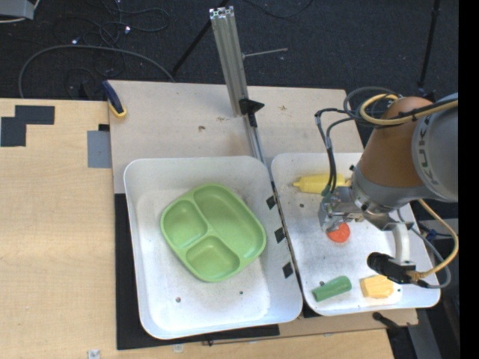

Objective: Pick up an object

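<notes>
My table carries two white bins. The left bin holds a green divided plate. In the right bin my hand hangs over the middle; whether it is clenched I cannot tell. The nearest object, a small red-orange ball, lies just below it, toward the front edge.

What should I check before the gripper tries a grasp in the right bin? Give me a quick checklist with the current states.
1. Gripper over right bin: ok.
2. Target close: red object lies just below the gripper: ok.
3. Object held between fingers: cannot tell.
4. Neighbours apart: yellow object, green block and yellow block all lie away from the red one: ok.
5. Green tray sits in left bin, out of the way: ok.
</notes>
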You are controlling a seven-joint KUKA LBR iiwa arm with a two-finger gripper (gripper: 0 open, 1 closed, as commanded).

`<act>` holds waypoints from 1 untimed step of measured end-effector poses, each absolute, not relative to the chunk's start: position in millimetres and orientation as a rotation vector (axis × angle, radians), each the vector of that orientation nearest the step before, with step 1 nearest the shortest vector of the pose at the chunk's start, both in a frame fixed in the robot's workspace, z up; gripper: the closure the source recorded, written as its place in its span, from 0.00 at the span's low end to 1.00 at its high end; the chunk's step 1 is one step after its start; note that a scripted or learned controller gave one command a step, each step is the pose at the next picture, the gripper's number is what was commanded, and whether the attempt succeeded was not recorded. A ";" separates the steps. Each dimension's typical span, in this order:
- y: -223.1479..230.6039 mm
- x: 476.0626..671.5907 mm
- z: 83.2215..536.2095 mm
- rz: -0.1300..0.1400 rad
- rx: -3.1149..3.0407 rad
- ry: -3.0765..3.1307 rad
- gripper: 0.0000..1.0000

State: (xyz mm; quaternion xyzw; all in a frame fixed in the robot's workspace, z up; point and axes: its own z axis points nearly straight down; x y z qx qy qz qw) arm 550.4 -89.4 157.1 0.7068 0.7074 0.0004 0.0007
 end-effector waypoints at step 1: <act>-90.5 551.4 207.1 0.003 2.219 2.221 1.00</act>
